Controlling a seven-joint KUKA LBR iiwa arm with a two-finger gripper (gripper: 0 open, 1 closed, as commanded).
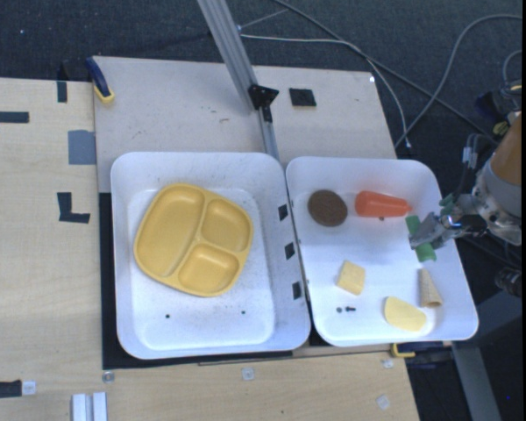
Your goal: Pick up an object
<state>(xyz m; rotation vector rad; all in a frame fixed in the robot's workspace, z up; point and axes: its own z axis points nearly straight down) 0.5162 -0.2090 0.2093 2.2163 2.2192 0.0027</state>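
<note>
Progress looks early: nothing is lifted, and every object lies flat on the floor of the right bin (320, 169). The claw (426, 235), with its green tips, hangs over that bin's 3 o'clock rim, and whether it is spread or clenched cannot be told from this view; nothing shows between its tips. The nearest candidates are the orange carrot-like piece (382, 204) toward 1 o'clock in the bin and the tan cone (430, 288) toward 4 o'clock. The carrot's long axis runs 9 to 3 o'clock, its narrower end pointing to 3 o'clock, toward the claw. The cone's axis runs roughly 12 to 6 o'clock, tip toward 12. A brown disc (328, 208), a pale cube (351, 278) and a yellow wedge (405, 315) also lie in that bin. The left bin (127, 235) holds a yellow divided tray (193, 239). Descent, closing and lifting all appear still to come.
</note>
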